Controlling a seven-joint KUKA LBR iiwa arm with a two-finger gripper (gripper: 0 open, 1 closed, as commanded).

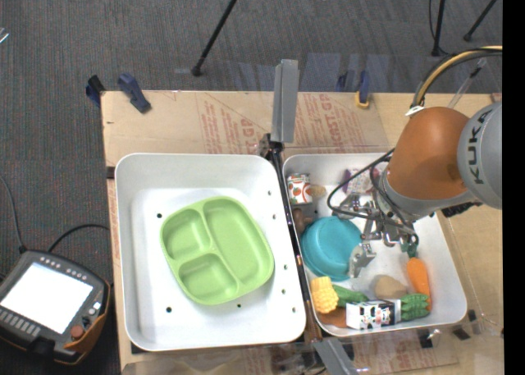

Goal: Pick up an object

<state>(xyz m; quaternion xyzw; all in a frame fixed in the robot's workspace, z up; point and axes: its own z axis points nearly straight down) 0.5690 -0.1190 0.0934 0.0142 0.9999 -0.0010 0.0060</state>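
Two bins [131,201] — I count one green plate [216,249], one blue bowl [330,247], one carrot [418,276]; gripper [367,252] jaws I cannot tell.

Glossy green plastic tray [216,259], smooth white plastic bins [131,201], matt printed cardboard [213,123] beneath, shiny blue bowl [330,246].

Two bins [131,201]; one green tray [216,249]; one bowl [328,248]

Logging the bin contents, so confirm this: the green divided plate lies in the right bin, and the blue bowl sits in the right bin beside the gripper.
Wrong on the plate. The camera view shows the green divided plate in the left bin. The blue bowl does sit in the right bin beside the gripper.
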